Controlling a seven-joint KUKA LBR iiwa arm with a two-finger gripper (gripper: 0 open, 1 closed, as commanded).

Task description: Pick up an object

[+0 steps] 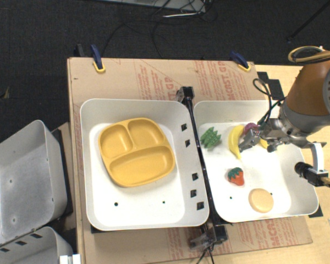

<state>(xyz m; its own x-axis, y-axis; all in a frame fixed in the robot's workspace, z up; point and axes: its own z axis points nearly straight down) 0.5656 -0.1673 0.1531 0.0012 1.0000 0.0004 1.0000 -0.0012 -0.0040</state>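
On the bench, your right bin (297,209) crowds the banana (235,141) against the gripper (248,141); finger state I cannot tell, so you risk nudging it aside.

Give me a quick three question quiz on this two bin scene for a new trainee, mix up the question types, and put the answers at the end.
1. True or false: the yellow divided plate lies in the left bin.
2. Which item is nearest the end effector? A) tan round cookie B) banana C) strawberry
3. Fill in: the green leafy toy lies in the ____ bin, near the divider.

Key: 1 true. 2 B. 3 right.
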